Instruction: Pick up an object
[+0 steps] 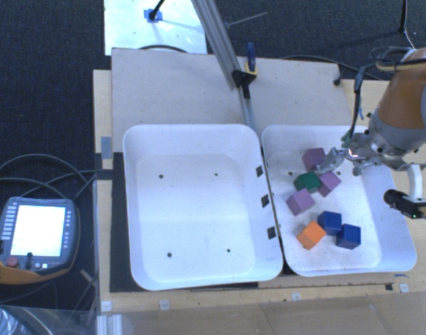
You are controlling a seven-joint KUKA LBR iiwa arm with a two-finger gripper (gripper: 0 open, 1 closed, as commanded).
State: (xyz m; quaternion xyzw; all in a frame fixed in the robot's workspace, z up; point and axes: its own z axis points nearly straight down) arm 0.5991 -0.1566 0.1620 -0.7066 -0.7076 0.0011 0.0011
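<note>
**Gripper above the blocks in the right bin**

Gripper (332, 160) reached in from the right of the frame over the right bin (394, 257); whether it was spread or pinched could not be told. Purple block (313, 158) lay just left of it, green block (307, 181) just below-left.

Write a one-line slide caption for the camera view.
KUKA arm's tool hovers among coloured blocks in the right bin, beside a purple block and a green block.
</note>
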